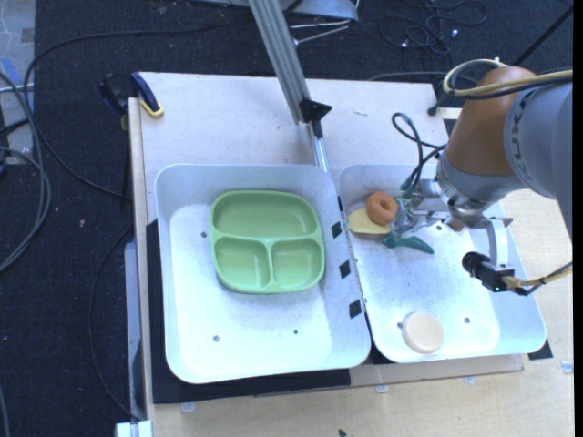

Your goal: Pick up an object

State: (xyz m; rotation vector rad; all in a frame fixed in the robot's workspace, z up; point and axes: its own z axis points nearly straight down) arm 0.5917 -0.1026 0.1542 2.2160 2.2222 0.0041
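Left bin (182, 335): shallow, white, rounded corners, matte speckled floor; sits centre-left of the frame.
Green tray (268, 241): smooth pale-green plastic, rounded rectangle, three compartments; lies flat in the upper middle of the left bin, with bare floor below it and to its left.
Right bin (474, 335): same white shell, just beside the left bin; their inner rims meet mid-frame.
Doughnut (383, 208): brown ring with a central hole, upper left of the right bin, resting over a flat pale-yellow piece (362, 225).
Teal object (410, 240): thin, dark green-blue, pointed ends, just below and right of the doughnut.
Cream disc (423, 332): smooth, round, off-white; lower middle of the right bin, well apart from the other things, open floor around it.
End effector (421, 209): metal parts low over the upper right bin, close beside the doughnut and teal object; cannot tell whether clenched or released.
Arm (510, 126): grey shell, orange band, enters from the right of the frame.
Tabletop (228, 116): pale flat board, bare above the bins.
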